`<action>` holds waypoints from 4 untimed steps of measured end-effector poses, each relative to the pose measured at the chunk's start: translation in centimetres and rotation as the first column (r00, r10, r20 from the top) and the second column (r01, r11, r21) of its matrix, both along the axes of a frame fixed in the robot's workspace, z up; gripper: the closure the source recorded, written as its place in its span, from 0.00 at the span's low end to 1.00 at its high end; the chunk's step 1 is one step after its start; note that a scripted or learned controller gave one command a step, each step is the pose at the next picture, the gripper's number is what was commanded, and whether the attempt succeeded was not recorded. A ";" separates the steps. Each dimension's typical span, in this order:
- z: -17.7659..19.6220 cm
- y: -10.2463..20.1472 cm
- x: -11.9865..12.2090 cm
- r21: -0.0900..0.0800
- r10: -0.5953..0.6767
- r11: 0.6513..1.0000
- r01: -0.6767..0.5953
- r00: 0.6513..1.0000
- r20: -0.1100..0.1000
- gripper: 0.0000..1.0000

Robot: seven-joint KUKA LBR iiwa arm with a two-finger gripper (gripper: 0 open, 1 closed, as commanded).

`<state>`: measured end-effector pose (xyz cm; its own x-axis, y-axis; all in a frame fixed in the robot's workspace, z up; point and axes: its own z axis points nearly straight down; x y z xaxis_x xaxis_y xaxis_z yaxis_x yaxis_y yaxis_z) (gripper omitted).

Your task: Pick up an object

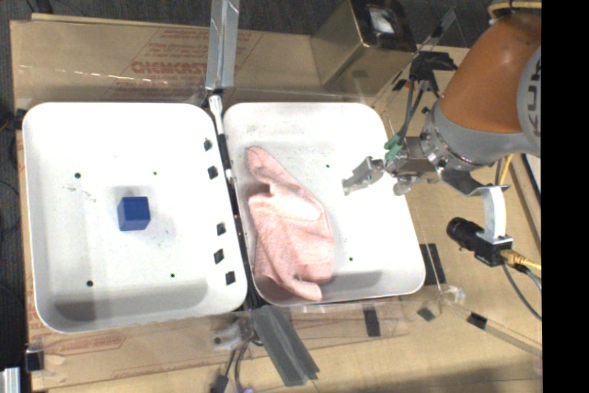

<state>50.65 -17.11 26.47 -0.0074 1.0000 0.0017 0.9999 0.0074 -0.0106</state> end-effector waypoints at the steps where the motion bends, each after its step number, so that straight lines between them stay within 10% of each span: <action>1: -17.6 1.4 7.0 -0.001 -0.157 0.988 0.157 0.988 0.003 0.00; 2: -17.0 1.4 7.0 0.001 -0.154 0.988 0.154 0.988 -0.004 1.00; 3: -17.4 -0.7 7.4 -0.001 -0.203 0.979 0.203 0.979 0.008 1.00; 4: -17.5 -0.8 7.3 -0.002 -0.204 0.979 0.204 0.979 0.006 0.00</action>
